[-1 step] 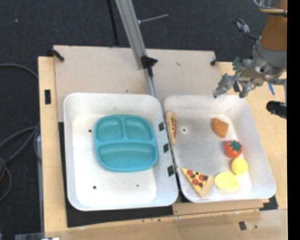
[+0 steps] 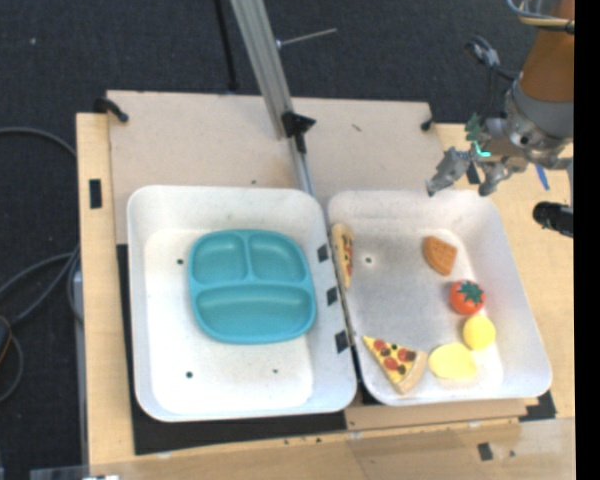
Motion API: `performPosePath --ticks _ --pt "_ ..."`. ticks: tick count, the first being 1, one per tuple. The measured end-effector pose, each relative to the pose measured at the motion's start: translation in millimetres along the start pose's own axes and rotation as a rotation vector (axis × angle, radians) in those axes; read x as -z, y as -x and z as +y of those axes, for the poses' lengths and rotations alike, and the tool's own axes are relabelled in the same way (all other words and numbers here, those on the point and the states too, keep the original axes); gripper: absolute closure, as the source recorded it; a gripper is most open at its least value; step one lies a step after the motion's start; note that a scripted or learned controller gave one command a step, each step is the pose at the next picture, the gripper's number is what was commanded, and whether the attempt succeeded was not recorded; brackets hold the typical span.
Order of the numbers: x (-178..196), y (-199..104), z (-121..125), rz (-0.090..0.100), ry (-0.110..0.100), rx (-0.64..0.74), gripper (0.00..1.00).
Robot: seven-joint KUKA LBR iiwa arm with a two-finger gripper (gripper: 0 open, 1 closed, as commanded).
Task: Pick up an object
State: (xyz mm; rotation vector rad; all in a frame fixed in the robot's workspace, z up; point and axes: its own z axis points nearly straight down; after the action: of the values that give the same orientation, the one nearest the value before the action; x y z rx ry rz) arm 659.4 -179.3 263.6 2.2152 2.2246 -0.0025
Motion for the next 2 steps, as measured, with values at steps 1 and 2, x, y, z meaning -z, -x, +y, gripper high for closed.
performPosePath --ticks 1,2 --pt "-63 2 -3 0.001 -0.005 -0.004 0.0" --pt "-112 -1 6 0.001 -0.003 0.0 0.0"
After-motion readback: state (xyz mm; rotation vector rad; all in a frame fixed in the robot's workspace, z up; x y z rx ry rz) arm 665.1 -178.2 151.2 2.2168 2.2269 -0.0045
